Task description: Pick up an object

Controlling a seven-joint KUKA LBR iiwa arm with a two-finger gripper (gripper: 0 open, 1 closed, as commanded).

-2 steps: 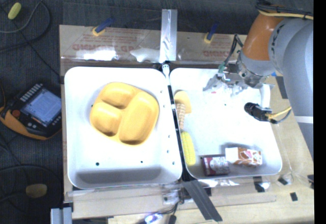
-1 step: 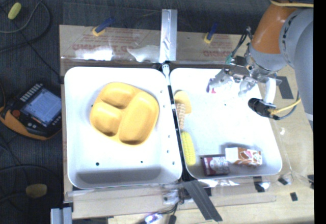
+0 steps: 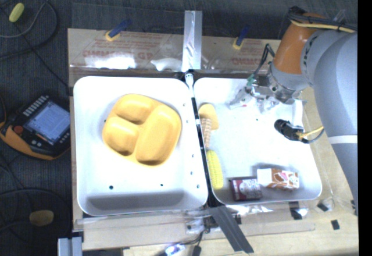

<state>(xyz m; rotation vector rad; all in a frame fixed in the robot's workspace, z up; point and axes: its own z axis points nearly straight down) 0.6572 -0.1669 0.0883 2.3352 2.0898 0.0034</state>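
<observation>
My gripper [image 3: 253,101] hangs over the far part of the right bin [image 3: 256,144], its two pale fingers spread apart with nothing between them, so it is open. A toy ice-cream cone [image 3: 207,120] lies to its left along the bin's left wall. Nearer the front, a yellow corn cob [image 3: 215,169] rests against the same wall. A dark red packet [image 3: 245,188] and a small white and orange carton [image 3: 279,179] lie side by side at the front of this bin, well away from the gripper.
A large yellow bread-like lump [image 3: 141,128] sits in the middle of the left bin [image 3: 93,185]. The grey arm with its orange band [image 3: 290,45] comes in from the right. A handheld pendant [image 3: 40,127] lies on the floor at left.
</observation>
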